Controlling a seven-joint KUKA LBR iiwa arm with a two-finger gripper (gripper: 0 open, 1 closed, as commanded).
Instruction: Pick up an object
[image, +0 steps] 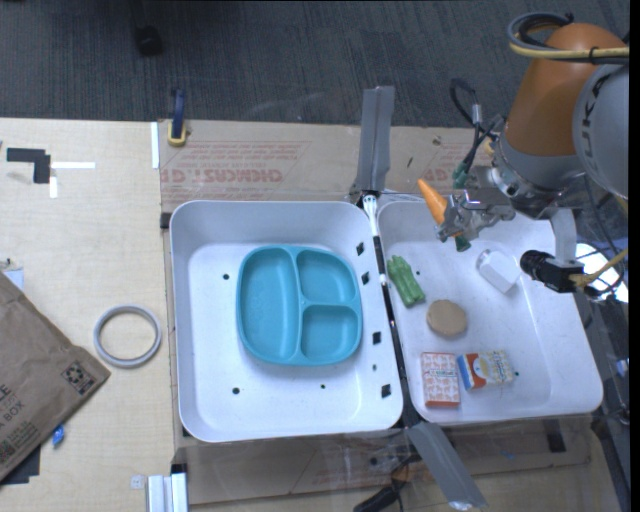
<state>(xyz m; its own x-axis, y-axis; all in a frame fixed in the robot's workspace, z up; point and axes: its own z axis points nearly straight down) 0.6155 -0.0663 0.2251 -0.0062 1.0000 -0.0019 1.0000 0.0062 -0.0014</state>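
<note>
While the left bin (190, 330) holds a blue tray (298, 303), the right bin (560, 385) holds small items; gripper (462, 222) above its back edge, beside a carrot (433, 199); opening unclear.

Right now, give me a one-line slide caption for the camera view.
Gripper hovers at right bin's far edge by a carrot; blue tray sits left.

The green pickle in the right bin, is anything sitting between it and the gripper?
Nothing visible does. The gripper hangs over the right bin's far end, and bare white floor separates it from the green pickle. The carrot lies beside the gripper, off that line.
</note>
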